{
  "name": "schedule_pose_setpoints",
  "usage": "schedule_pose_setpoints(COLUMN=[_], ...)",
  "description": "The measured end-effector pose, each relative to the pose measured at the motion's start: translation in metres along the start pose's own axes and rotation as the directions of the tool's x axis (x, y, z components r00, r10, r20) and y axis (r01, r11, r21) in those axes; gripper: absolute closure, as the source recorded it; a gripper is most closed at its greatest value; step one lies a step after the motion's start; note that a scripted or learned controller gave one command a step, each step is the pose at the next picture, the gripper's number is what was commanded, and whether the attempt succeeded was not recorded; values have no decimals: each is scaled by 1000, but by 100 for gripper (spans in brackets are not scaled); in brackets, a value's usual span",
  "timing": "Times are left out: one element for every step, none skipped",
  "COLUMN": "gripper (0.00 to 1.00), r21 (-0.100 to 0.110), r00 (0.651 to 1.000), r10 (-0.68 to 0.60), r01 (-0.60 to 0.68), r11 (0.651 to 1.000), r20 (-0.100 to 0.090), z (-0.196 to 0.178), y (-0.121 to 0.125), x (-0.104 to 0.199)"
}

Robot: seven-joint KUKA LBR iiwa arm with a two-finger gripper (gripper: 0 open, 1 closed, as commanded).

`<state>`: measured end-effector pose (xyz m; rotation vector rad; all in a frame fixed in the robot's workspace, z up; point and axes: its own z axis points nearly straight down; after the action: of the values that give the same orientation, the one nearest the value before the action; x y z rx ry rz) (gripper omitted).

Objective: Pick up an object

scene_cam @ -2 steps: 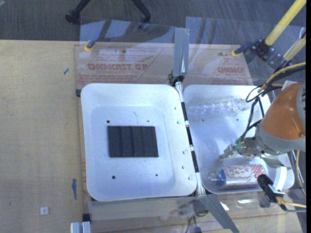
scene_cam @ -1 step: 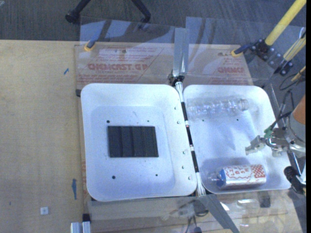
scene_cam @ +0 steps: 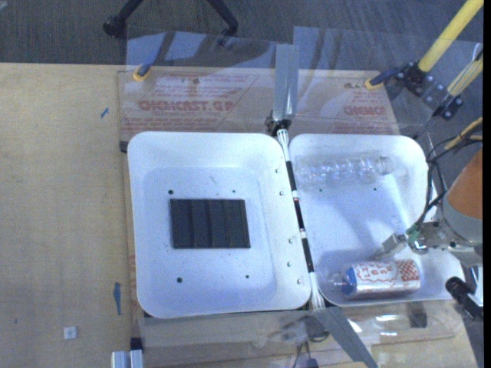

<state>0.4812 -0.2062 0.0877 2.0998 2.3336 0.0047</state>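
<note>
**Gripper low in right bin, poised over tube; nothing lifted**

Worktop (scene_cam: 54, 205): a flat, pale wood-coloured board, matt, carrying both bins side by side so that either lies within reach of the arm.

Left bin (scene_cam: 146, 159): shallow white plastic with rounded corners and a smooth, slightly glossy floor. A dark ribbed rectangular pad (scene_cam: 209, 223) lies flat at its centre, well apart from every wall.

Right bin (scene_cam: 414, 156): same moulding, butted against its neighbour along a central seam. It holds the two candidates for picking.

Arm (scene_cam: 468, 194): grey with an orange band, entering from the right edge and angled down into the right bin.

Clear plastic bottle (scene_cam: 345, 169): transparent, ridged, lying on its side along the far wall; hard to make out against the white.

Tube (scene_cam: 380, 277): cylindrical, white with red print and a bluish cap end, lying on its side against the near wall. Judged the likelier target, being nearest the tool.

Gripper (scene_cam: 397, 242): small metal fingers just above and beside the tube, not around it. Whether they are spread or closed cannot be told; no object sits between them.
</note>
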Motion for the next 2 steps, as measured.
schedule_pose_setpoints(gripper=[0, 0], r21=[0, 1], r00=[1000, 987], r10=[0, -162], r01=[0, 162], r11=[1000, 987], r20=[0, 3], z=[0, -55], y=[0, -3], x=[0, -17])
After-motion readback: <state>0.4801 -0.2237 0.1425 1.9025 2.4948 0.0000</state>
